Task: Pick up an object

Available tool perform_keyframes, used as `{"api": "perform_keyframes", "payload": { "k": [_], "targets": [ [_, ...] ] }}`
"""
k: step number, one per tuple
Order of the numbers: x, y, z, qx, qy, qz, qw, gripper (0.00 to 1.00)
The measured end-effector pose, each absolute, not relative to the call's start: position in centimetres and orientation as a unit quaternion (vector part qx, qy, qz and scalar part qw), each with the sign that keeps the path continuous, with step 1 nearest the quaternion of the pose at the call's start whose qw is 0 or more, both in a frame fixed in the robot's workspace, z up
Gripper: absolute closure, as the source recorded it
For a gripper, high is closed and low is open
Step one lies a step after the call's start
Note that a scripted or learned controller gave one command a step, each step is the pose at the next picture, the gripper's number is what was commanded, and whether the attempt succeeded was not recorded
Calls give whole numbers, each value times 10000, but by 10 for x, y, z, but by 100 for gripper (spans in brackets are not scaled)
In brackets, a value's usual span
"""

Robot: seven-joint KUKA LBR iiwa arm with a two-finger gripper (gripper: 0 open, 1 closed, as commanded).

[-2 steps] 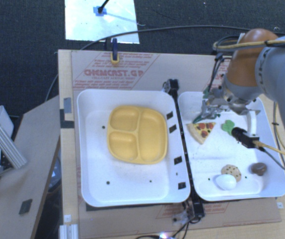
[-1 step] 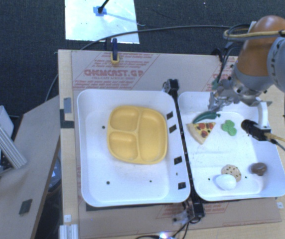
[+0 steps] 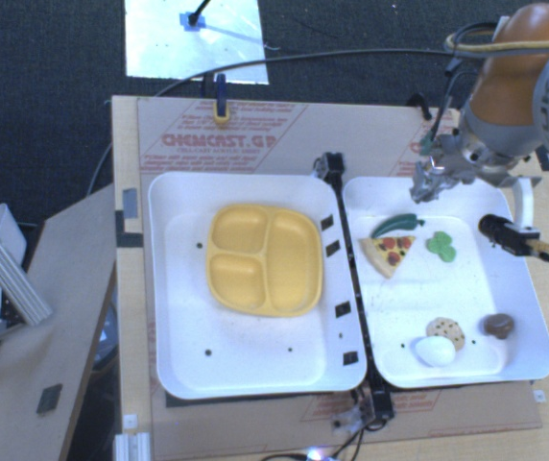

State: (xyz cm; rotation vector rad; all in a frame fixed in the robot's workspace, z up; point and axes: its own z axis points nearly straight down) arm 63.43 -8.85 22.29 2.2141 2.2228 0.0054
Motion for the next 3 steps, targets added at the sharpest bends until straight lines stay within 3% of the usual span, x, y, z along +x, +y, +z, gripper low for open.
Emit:
{"api": "perform_keyframes", "payload": {
  "k": [1,3],
  "targets": [
    [636,-89,277,7054,7088,19,25,100],
    [634,22,248,7039,7103,8,2,100]
  ]
}}
